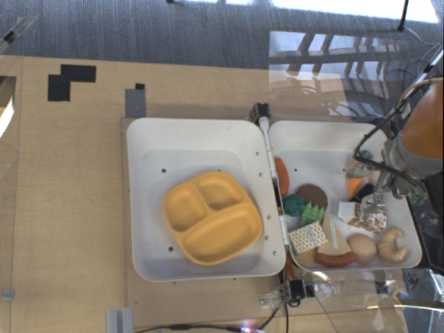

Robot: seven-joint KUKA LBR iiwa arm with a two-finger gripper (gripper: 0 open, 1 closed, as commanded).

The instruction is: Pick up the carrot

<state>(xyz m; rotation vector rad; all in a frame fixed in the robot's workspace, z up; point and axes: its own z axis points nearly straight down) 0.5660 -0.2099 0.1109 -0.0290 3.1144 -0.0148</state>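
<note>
Sausage (335, 258) and croissant (393, 244) line the right bin's (305, 144) near edge. We see the carrot (355, 186), orange, farther back beside the gripper (378, 186); can't tell if fingers grip it. We judge pickup underway, not yet lifted.

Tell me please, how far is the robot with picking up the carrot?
Done: the arm has reached over the right bin, and its gripper is low among the toy food. In hand: an orange piece, probably the carrot, lies just beside the gripper, but a grasp cannot be confirmed from this view. Left: securing the carrot and lifting it clear. The yellow divided plate sits in the left bin.
</note>
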